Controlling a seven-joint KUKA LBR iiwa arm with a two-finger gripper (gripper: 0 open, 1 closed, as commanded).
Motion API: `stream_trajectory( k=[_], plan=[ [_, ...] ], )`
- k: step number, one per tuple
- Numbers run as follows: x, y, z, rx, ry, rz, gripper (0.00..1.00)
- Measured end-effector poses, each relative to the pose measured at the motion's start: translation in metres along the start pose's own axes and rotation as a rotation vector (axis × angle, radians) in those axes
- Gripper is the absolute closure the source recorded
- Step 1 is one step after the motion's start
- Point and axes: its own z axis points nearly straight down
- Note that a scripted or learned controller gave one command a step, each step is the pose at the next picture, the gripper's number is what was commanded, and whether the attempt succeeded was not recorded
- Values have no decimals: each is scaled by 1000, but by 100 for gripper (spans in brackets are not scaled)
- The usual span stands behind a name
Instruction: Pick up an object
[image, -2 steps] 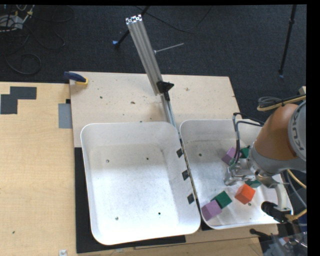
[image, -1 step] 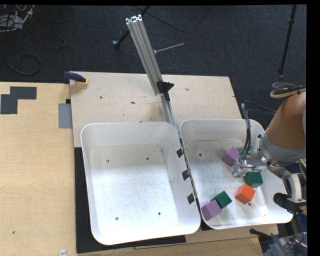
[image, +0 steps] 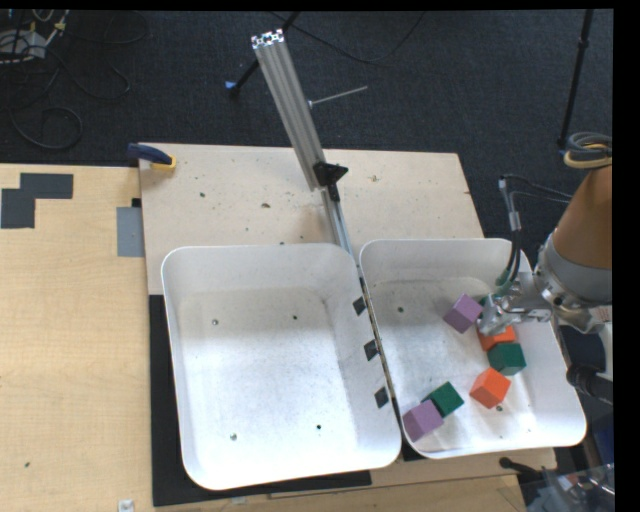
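Hovering jaws (image: 493, 322), coloured blocks, no writing

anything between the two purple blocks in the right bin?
In the camera view, mostly bare white bin floor between the upper purple block and the lower purple block. A green block sits just beside the lower one, at the edge of that line.

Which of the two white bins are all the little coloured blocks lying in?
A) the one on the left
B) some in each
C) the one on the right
C: the purple, green and orange blocks all lie in the right bin, where the gripper is.
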Motion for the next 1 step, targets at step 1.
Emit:
stream_trajectory(
  k=[1],
  plan=[
    [8,-4,-50,-1,0,-1,100]
  ],
)
